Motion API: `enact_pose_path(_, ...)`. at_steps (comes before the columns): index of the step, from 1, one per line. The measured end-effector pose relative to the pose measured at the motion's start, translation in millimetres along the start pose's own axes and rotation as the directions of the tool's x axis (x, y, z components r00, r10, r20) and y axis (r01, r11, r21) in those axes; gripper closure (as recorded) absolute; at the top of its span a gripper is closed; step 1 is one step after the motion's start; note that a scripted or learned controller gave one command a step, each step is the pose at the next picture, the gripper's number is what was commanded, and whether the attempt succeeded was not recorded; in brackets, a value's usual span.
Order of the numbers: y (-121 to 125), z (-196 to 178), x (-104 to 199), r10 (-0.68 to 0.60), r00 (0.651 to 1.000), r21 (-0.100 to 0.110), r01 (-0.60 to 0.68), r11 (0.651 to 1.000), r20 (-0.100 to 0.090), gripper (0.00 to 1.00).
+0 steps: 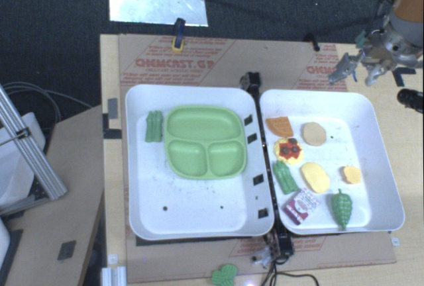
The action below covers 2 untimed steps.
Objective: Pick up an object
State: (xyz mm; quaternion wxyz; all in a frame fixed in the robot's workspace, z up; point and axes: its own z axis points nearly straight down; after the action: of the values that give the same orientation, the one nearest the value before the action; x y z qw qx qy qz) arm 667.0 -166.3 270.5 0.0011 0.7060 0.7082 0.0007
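Overhead, the tool hangs with fingers spread and nothing between them, past the right bin's rim at about one o'clock from the toys inside. No target is fixed yet; a fair pick, by judgement, is the yellow piece near the bin's middle, with open floor on most sides. It lies flat, its long axis running from ten o'clock to four o'clock, so the fingers would best close across its short width, on the seven-to-one line, after a straight descent. The pizza sits just at its eleven o'clock and a pink packet near its seven, both to be avoided. The left bin holds a green tray.
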Motion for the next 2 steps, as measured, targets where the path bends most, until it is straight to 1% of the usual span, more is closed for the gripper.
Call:
enact_pose_path(1,-16,48,21,-0.003,1.000,0.005,0.003,1.000,-0.001,0.00)
enact_pose_path(2,0,86,8,0.001,1.000,0.000,-0.001,1.000,0.001,0.00)
